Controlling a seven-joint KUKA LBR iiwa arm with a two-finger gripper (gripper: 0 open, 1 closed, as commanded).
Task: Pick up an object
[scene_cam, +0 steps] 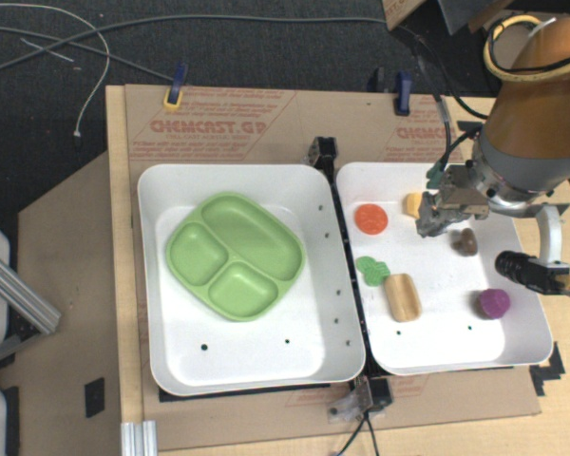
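We see the gripper (437,218) above the right bin (437,345) near an orange ball (370,219); its grip state we cannot tell.

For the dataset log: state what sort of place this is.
Likely a robotics lab bench: a cardboard sheet clamped under two white bins, loose cables on dark carpet, and toy food such as the orange piece.

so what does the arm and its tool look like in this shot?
The arm is a bulky rounded body: orange band above, grey casing below. A yellowish ring-shaped cable sits at its top and dark cables run down its left side. The tool is a compact grey metal block. No readable markings on either.
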